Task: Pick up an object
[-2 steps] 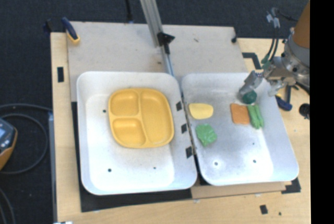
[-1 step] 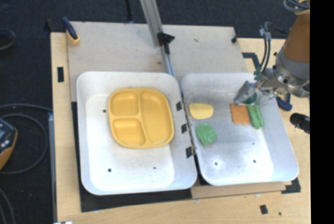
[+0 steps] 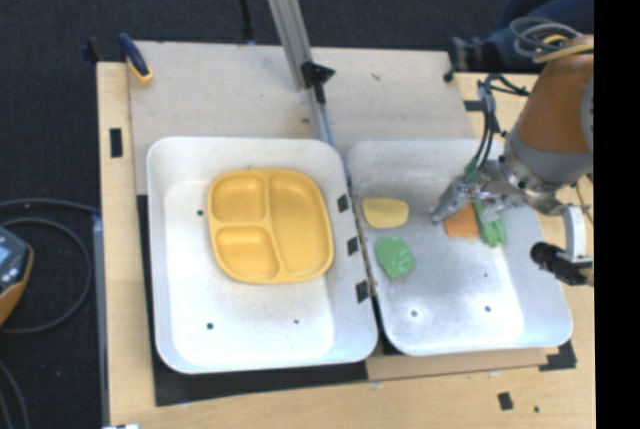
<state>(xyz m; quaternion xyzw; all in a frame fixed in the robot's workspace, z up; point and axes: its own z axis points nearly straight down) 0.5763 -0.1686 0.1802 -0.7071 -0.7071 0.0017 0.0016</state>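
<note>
Two shallow white bins are sitting side by side on the tabletop. The left bin is carrying a yellow divided plate with three compartments, lying flat toward the bin's upper middle. The right bin is holding the loose pieces.

Near that bin's 9 o'clock edge, a pale yellow oval piece is resting flat. Just below it, toward 7 o'clock from the oval, a green lumpy piece is lying on the bin floor, close to the oval but apart from it.

The arm is reaching in from 3 o'clock, its orange band showing above the grey wrist. The end effector is hanging low over the right bin's upper middle. Right at its tips an orange piece is lying, with a smaller green piece just beside it at its 3 o'clock side. The orange piece is touching or partly under the tool, but whether it is actually between the tips cannot be told, and neither can whether the end effector is spread or pressed together.

A slanted metal pole is rising from the tabletop at 12 o'clock between the bins, and dark cables are curling on the floor at 9 o'clock.
</note>
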